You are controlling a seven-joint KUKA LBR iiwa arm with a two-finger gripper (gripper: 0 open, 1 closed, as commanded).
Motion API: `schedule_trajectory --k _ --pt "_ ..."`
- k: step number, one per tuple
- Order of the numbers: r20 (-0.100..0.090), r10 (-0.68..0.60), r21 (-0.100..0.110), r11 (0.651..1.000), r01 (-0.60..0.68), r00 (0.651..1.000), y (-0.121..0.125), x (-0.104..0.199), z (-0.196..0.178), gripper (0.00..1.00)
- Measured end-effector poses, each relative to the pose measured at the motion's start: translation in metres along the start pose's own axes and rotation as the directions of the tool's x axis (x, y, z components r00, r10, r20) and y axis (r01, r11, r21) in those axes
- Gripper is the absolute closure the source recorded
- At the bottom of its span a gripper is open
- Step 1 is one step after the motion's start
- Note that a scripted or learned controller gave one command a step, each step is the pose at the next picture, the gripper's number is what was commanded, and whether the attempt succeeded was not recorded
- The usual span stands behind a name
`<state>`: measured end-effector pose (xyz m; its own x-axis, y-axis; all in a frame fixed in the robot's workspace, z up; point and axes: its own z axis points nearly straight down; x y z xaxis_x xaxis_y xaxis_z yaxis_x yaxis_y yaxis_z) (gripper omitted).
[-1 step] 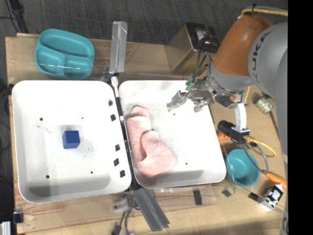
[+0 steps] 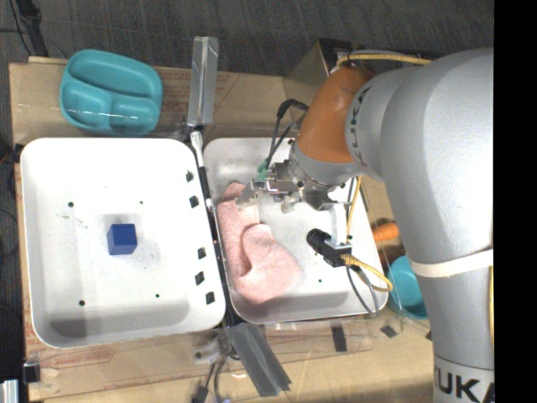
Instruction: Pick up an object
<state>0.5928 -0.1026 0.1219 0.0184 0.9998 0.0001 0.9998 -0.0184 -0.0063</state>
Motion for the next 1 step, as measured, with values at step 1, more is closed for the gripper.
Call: schedule_trajectory --k 1 --pt "0.0 -0.084 -0.004 0.996 0.084 0.996 0.0643 -0.0004 0.0298 0.0"
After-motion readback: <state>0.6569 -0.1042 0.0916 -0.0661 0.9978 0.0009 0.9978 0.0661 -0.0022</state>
